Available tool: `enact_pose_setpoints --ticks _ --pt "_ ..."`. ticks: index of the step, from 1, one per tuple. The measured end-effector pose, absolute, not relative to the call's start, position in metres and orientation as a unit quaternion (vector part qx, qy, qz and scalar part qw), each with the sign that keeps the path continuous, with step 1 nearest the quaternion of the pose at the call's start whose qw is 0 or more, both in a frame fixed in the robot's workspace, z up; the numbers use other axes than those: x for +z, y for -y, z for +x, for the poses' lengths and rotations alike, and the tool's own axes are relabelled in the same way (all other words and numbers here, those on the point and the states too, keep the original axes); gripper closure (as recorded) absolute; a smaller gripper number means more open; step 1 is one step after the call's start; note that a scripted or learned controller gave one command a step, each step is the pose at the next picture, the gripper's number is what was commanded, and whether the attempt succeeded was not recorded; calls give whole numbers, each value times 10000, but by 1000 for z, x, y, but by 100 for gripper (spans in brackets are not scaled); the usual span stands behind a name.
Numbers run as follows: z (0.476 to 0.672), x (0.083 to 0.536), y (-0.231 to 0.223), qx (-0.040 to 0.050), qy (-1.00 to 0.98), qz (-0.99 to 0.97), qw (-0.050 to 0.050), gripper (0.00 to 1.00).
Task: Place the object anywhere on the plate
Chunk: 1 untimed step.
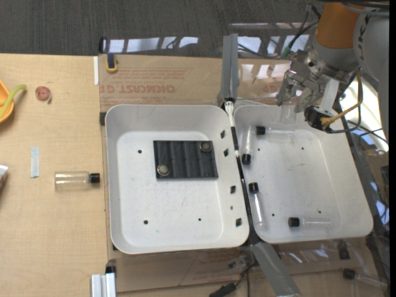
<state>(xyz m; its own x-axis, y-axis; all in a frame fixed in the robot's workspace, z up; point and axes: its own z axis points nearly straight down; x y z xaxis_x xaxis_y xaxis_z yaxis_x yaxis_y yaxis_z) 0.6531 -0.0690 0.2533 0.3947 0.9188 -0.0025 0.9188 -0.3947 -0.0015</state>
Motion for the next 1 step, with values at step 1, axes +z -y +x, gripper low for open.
enact_pose_setpoints --ticks 1 --pt "489 198 -5 -32 -5137 8580 -13 100"
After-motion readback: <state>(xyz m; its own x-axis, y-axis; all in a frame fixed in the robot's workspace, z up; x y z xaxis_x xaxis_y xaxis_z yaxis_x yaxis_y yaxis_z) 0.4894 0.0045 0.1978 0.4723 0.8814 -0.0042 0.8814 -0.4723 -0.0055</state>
